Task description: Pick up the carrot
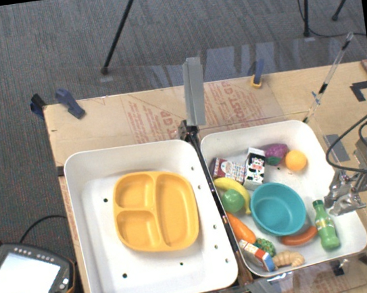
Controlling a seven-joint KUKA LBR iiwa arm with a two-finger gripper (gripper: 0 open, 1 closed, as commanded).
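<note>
The carrot [241,229] is a short orange piece lying at a slant by the left wall of the right bin [304,128]. It sits below a green ball [233,201] and just left of a teal bowl [278,208]. A small red, white and blue box [256,254] touches its lower end. My gripper [343,197] hangs over the bin's right rim, far to the right of the carrot, with the bowl and a green bottle [326,225] between them. Nothing is seen held in it.
The right bin is crowded: banana [229,186], two small cartons [241,166], a purple eggplant [277,152], an orange [296,160], a red sausage [298,237], broccoli [266,246] and a croissant [288,260]. The left bin [94,190] holds a yellow divided plate [155,210].
</note>
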